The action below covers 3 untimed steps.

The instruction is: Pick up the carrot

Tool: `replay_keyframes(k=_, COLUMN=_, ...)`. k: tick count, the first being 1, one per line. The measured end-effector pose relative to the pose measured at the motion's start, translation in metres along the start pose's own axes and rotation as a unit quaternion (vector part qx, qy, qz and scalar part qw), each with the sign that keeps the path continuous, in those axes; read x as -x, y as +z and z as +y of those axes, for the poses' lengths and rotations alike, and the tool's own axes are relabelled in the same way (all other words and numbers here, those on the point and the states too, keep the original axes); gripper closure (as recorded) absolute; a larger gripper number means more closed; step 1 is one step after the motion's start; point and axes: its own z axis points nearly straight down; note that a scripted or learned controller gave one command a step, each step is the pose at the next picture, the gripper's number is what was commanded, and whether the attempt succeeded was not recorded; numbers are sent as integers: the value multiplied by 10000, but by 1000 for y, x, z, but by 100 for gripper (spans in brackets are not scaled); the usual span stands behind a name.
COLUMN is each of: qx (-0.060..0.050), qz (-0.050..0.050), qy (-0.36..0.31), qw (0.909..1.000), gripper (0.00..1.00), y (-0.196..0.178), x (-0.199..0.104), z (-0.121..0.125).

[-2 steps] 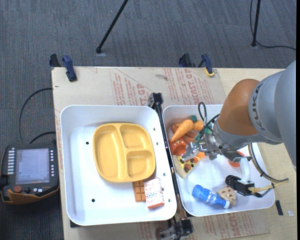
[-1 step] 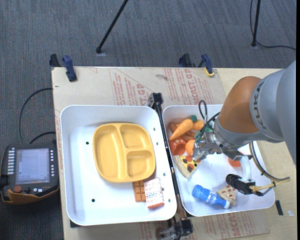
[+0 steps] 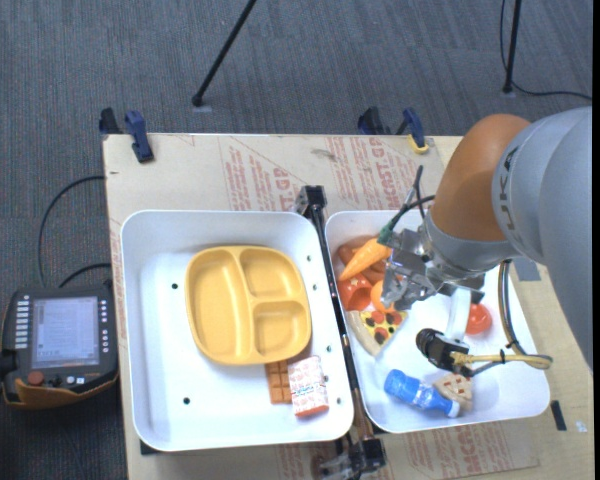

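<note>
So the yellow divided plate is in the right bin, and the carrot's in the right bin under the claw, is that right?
Not quite. The camera view shows the yellow divided plate lying in the left bin, not the right one. The rest stands: the carrot is in the right bin, by the claw.

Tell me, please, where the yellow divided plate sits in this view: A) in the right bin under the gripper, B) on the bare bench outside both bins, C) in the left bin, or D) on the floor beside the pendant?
C: the yellow divided plate lies flat inside the left bin, while the carrot and gripper are over the right bin.
</note>
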Motion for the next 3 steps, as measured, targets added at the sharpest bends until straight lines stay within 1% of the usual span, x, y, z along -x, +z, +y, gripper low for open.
replay_keyframes(k=1, qx=-1, qz=-1, qy=-5, qw=10000, gripper=0, y=0, x=0, z=0)
replay_keyframes(k=2, qx=-6, qz=-5, qy=-37, qw=10000, gripper=0, y=46, x=51, z=2)
replay_keyframes(k=3, qx=-2, qz=0, qy=559, qw=9984, gripper=0, y=97, x=44, z=46)
